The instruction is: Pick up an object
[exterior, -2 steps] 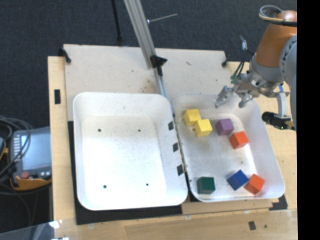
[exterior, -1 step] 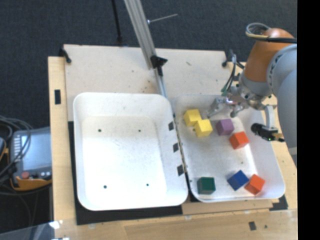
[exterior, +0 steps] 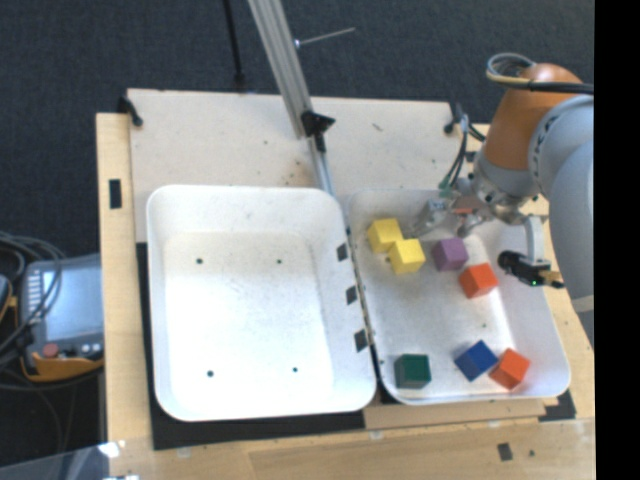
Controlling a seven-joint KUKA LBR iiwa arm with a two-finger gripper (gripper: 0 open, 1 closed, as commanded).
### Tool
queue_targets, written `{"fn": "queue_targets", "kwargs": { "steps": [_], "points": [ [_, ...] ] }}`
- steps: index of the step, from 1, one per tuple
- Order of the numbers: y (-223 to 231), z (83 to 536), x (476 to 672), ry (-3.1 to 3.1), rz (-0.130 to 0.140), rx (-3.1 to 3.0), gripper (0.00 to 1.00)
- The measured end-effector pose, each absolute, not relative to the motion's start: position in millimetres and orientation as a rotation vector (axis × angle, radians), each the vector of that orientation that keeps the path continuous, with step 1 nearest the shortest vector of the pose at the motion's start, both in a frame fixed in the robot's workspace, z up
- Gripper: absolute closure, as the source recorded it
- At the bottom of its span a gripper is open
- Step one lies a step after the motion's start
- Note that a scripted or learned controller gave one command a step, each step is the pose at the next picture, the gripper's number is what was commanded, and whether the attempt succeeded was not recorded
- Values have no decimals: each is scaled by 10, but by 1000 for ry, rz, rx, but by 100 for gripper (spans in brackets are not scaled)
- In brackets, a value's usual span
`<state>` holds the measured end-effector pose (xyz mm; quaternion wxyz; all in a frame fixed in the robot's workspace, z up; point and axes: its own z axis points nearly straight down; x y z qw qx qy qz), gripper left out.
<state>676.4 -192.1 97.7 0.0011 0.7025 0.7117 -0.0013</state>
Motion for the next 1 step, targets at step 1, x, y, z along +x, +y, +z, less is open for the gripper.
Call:
{"fn": "queue_targets", "kwargs": {
  "steps": [1],
  "points": [
    [-1935, 1113, 6778, 2234, -4, 2196, 100]
  ]
}}
